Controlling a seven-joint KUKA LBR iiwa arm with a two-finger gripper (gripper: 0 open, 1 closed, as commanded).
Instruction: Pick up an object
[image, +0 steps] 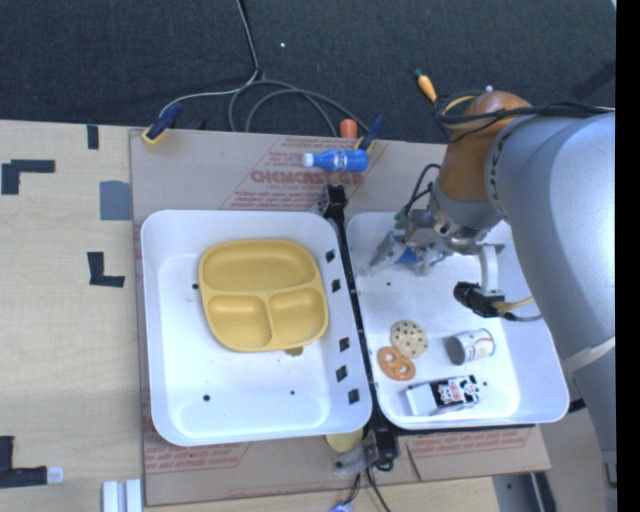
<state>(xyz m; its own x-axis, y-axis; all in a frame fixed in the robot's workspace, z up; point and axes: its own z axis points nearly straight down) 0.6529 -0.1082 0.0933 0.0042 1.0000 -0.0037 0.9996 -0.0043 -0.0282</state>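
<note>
My gripper (405, 262) hangs low over the back left part of the right bin (530, 330), its two grey fingers (381, 254) spread open. A small blue patch shows between the fingers near their base; I cannot tell what it is. Nearer the front of that bin lie a round speckled cookie (408, 338), an orange pretzel ring (397, 365), a small grey and white can (470, 347) on its side and a black and white box (442, 393). They are all apart from the gripper.
A yellow divided plate (265, 293) lies in the left bin (165, 330). A blue and white bottle (335, 159) lies on the cardboard behind the bins, next to cables. The grey arm (560, 220) covers the right bin's back right corner.
</note>
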